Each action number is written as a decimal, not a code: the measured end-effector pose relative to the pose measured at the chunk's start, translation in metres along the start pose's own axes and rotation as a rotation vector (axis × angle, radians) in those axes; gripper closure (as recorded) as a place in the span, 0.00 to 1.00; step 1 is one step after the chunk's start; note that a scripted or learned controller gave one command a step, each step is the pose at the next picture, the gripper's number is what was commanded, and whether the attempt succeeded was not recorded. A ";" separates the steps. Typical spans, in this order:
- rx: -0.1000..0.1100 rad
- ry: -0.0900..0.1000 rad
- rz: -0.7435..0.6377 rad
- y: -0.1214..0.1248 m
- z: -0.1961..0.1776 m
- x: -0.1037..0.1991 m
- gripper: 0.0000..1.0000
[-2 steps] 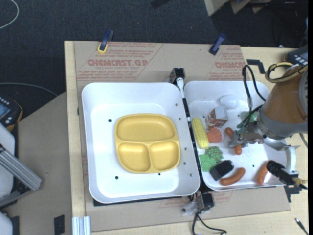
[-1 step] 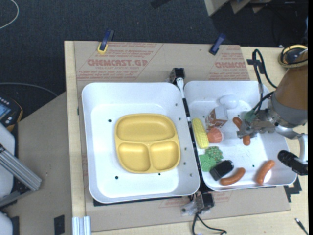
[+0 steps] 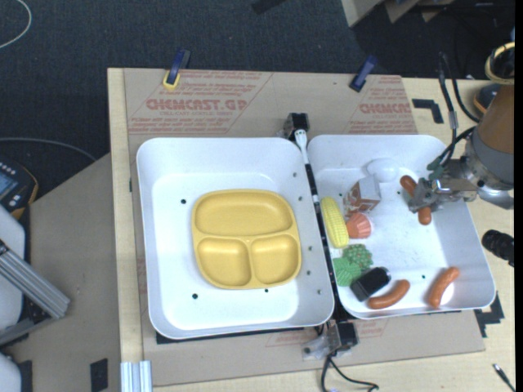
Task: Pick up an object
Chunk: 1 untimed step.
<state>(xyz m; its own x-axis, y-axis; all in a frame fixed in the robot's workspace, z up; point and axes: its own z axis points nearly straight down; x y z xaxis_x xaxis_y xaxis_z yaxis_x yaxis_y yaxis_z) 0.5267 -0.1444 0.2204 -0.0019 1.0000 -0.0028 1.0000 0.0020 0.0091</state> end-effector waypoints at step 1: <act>0.006 0.001 0.001 0.001 -0.005 0.000 1.00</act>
<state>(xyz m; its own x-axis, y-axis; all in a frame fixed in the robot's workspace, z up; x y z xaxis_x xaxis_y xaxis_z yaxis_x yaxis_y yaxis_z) 0.5273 -0.1443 0.2251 -0.0008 1.0000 -0.0015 1.0000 0.0008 0.0035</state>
